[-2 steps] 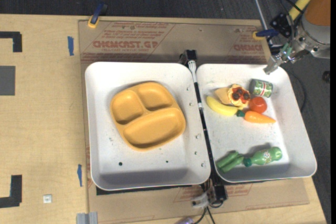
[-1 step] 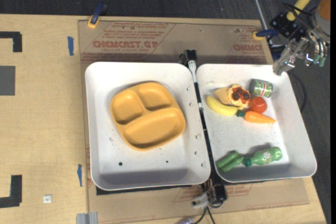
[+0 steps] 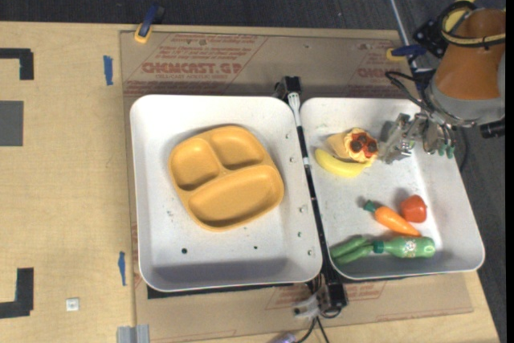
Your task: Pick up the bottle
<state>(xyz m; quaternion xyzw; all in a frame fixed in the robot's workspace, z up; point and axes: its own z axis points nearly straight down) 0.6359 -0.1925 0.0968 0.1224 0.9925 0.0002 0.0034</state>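
Where the arm is cut off at the right edge, the hand is blurred; whether it is apart cannot be told. The bottle lies near.

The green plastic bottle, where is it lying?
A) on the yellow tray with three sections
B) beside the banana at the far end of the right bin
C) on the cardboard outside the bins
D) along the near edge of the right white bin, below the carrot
D: the green plastic bottle lies on its side along the near edge of the right white bin, just below the orange toy carrot.
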